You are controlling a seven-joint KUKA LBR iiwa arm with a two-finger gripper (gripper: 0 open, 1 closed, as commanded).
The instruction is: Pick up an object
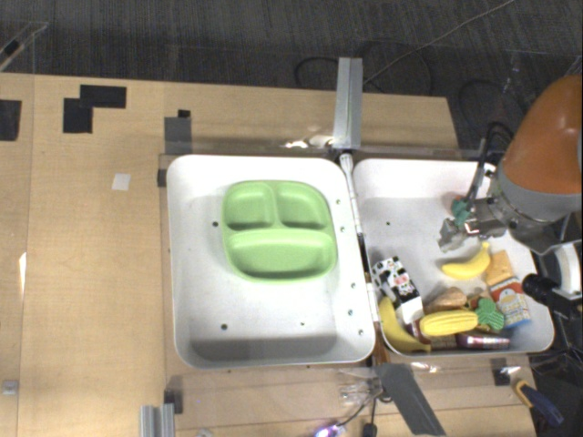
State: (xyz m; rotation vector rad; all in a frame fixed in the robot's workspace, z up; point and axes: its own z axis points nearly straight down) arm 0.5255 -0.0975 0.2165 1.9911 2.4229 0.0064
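1. Currently claw (460,226) hangs in right bin (401,185), just above small banana (466,265); finger state: can't tell.
2. Green tray (278,228) sits in left bin (196,271).

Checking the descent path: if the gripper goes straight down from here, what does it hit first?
Probably the small banana, which lies just below the gripper in the right bin. Height is unclear in this slanted view, so it could land on bare bin floor beside the banana.
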